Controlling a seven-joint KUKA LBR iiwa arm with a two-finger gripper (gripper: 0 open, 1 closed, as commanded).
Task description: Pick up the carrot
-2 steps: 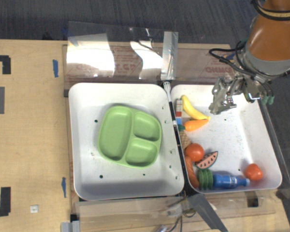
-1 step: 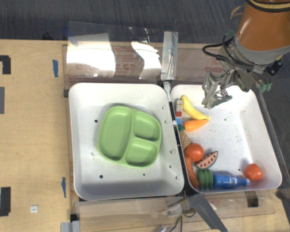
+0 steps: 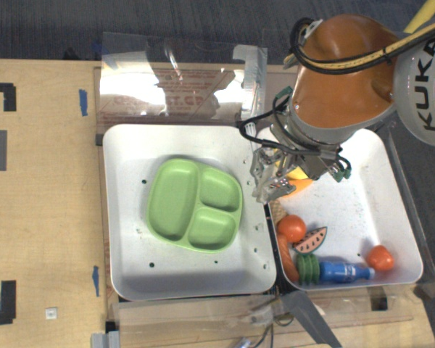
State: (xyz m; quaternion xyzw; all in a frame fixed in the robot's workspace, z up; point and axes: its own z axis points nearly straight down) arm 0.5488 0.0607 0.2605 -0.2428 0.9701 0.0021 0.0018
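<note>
The gripper (image 3: 274, 174) hangs low over the inner edge of the right bin (image 3: 401, 216); how far it is open cannot be told. An orange piece, seemingly the carrot (image 3: 300, 185), lies just right of it in that bin. Below the gripper sit a tomato (image 3: 291, 228), a watermelon slice (image 3: 310, 241), a blue bottle (image 3: 343, 271) and a second tomato (image 3: 380, 257). Left of the gripper, the other bin (image 3: 123, 158) holds a green divided plate (image 3: 194, 204). Both bins rest on a wooden worktop (image 3: 36, 194) above grey carpet (image 3: 167, 6).
</note>
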